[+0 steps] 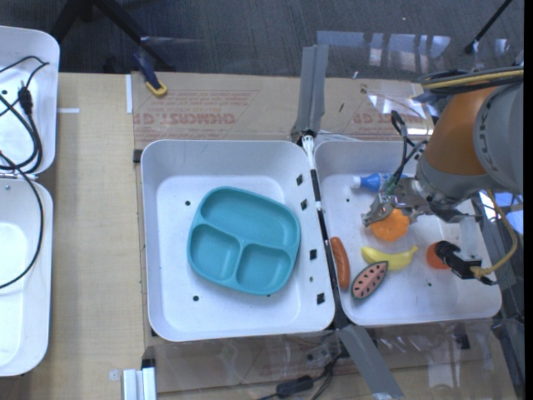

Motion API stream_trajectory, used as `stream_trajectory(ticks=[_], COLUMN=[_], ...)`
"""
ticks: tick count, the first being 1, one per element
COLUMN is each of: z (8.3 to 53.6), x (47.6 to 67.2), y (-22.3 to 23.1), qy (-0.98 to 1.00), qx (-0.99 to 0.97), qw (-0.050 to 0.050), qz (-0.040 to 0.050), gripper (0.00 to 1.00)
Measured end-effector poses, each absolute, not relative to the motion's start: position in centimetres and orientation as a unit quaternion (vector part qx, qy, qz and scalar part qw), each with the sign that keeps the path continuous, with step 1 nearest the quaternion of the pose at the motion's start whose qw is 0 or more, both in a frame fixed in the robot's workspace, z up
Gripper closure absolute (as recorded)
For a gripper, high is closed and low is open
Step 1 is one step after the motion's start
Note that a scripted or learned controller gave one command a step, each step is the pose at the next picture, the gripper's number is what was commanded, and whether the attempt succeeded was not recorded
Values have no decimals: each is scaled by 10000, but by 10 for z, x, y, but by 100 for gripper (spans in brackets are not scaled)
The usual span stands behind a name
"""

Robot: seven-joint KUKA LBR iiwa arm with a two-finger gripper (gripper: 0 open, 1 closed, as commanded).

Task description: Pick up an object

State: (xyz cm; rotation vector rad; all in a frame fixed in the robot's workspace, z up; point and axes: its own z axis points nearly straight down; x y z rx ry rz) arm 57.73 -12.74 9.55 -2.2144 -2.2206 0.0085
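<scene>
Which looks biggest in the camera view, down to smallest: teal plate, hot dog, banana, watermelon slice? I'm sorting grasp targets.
1. teal plate, by far.
2-4. banana, hot dog and watermelon slice look too alike to rank.

Right bin (416,311) crowded with toy food; left bin's rim (166,248) beside teal plate (243,240) open.

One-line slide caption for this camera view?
KUKA arm's gripper over an orange fruit in the right bin; teal divided plate in the left bin.
</scene>
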Motion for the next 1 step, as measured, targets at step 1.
stream_trajectory(ticks=[1], z=[189], x=[595], y=[-63], qy=[-7081], qx=[-7061], qw=[14], qz=[23], gripper=[100])
